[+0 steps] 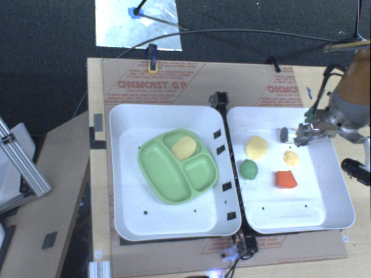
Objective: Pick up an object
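The worktop (116,77) is covered by a brown sheet printed with red lettering that reads "CHEMCAST GP", once behind the left bin (130,213) and again, partly hidden, behind the right bin (324,213). In the left bin lies a green divided plate (165,175) with a pale yellow lump (184,147) in its upper compartment. The right bin holds a yellow piece (257,147), a small green ball (248,169) just below it, a small pale yellow piece (291,158) and an orange-red block (286,179) beneath that. The claw (302,134) hangs over the upper right part of the right bin, just above the small pale yellow piece, with a small grey cylinder (284,134) just to its left. How far the claw stands open cannot be told from this slant, and nothing can be seen gripped in it
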`<state>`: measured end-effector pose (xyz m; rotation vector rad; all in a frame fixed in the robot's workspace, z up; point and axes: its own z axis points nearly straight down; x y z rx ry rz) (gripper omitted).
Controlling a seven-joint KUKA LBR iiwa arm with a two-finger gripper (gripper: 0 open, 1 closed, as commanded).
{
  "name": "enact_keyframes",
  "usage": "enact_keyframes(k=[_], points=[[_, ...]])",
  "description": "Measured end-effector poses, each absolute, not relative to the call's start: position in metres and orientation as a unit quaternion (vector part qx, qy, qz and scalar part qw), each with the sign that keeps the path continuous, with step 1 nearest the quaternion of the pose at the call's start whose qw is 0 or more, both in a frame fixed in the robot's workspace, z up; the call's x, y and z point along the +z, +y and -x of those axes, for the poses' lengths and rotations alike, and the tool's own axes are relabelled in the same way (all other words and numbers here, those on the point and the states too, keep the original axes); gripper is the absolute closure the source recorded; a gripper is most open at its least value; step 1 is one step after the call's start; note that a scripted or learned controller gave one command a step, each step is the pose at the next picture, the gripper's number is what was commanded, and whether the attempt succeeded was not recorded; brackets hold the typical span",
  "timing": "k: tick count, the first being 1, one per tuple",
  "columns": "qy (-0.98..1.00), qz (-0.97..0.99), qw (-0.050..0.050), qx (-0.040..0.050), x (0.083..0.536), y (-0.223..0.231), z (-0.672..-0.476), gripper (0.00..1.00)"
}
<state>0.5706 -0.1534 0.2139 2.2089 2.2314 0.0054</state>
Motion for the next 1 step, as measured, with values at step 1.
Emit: enact_keyframes(k=[1], points=[[0.711,-0.703,0.001,0.0019,0.2266,-0.1034,-0.5860,1.00]])
